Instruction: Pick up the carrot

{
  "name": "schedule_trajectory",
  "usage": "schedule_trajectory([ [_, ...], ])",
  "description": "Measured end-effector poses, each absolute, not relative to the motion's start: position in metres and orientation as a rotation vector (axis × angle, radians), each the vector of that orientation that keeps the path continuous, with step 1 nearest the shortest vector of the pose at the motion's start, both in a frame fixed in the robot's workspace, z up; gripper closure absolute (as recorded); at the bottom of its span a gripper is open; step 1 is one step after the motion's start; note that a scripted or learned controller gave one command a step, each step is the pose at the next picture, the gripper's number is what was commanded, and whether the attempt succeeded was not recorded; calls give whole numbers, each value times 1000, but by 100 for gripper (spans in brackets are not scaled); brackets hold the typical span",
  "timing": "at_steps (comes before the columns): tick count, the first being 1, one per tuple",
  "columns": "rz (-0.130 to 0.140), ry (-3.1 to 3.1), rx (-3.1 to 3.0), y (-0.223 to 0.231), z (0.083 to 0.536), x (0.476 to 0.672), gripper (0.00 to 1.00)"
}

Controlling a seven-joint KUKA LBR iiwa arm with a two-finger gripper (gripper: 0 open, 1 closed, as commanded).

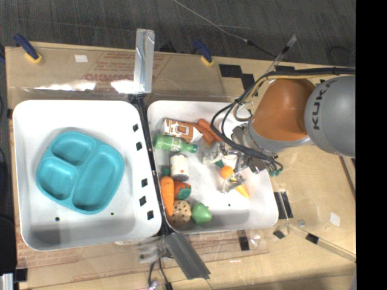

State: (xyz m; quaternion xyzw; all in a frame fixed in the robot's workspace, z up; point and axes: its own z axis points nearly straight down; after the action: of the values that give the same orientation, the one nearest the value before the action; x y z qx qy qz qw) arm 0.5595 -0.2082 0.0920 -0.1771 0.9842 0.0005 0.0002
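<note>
**A:** Camera view first, since it is all we have. We see the gripper [233, 173] low in the right bin [264, 213], under the orange band of the arm [284, 110]. Where do we put the carrot?

**B:** We take the carrot [167, 189] to be the orange piece standing against the right bin's left wall, beside the divider. From the jaws it lies off toward the left bin [24, 162] and a little nearer the front edge, apart from them, with the small white jar [179, 166] and a red-and-green piece [182, 191] roughly between.

**A:** And its long axis?

**B:** It runs front to back, nearly parallel to the divider, with the green top at the far end, so we would judge a grasp across its width to suit best.

**A:** What of the jaws themselves?

**B:** We see clear plastic fingers around a small orange-and-yellow piece [231, 177], but we cannot tell how wide they stand, nor whether that piece is gripped or merely lies beside them.

**A:** Anything crowding the carrot?

**B:** A speckled brown cookie-like piece [181, 209] and a green one [201, 212] sit just beyond its front end, and the wall is close on the far side from the jaws. We judge the approach tight.
</note>
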Motion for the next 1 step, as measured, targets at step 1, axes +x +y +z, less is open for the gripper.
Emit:
schedule_trajectory([
  [1,1,3087,-565,-206,103,562,100],
])
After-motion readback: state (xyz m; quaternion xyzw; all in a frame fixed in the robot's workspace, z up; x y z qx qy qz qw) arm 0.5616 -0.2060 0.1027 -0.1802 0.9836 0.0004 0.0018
